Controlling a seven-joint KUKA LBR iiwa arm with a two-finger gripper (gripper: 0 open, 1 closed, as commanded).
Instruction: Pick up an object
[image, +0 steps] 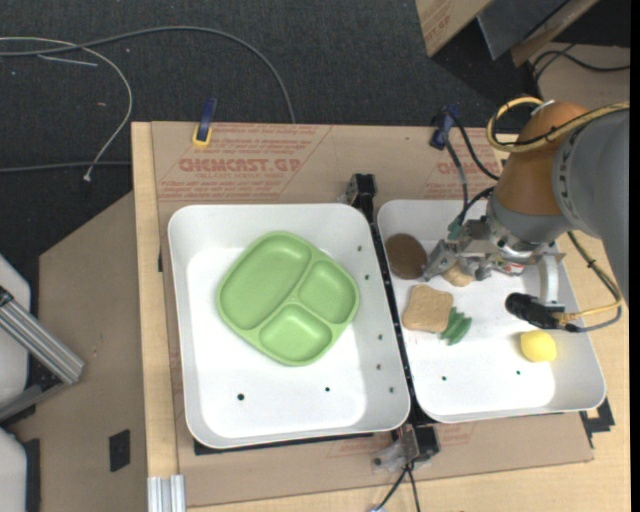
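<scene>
In the right bin (500, 395) lie a brown round piece (405, 255), a tan slice of bread (428, 308), a small green piece (457, 326) touching the bread's right side, and a yellow lump (538, 346) near the right wall. My gripper (455, 266) reaches in from the right and hangs low over the bin's upper middle, just right of the brown piece and above the bread. A small tan shape sits at its tip, and I cannot tell whether that is a held thing.
The left bin (200, 390) holds a green three-compartment plate (288, 297) at its middle. A black clamp (361, 188) sits at the top between the bins. The grey arm with its orange band (540, 170) covers the right bin's upper right corner.
</scene>
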